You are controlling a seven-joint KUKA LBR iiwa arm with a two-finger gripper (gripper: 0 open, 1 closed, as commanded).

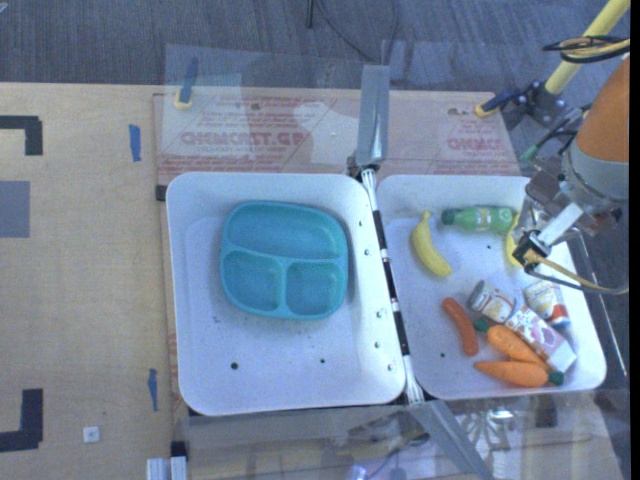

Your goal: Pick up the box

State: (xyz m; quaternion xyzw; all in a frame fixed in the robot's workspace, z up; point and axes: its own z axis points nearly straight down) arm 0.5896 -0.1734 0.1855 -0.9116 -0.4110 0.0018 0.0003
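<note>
we are looking down from one fixed camera above the bench (pixel 80 268), slanting over both white bins (pixel 190 368), fairly near.

The bench (pixel 80 298) is pale wood, marked with black tape (pixel 25 133) corners and short blue tape (pixel 134 142) strips along its left part. Beyond the bench's far edge lies grey carpet floor (pixel 200 13), with a thin dark cable (pixel 350 13) looping over it. A clear plastic sheet (pixel 250 133) with faint red lettering covers the bench's far middle, and the light is even and soft.
</note>
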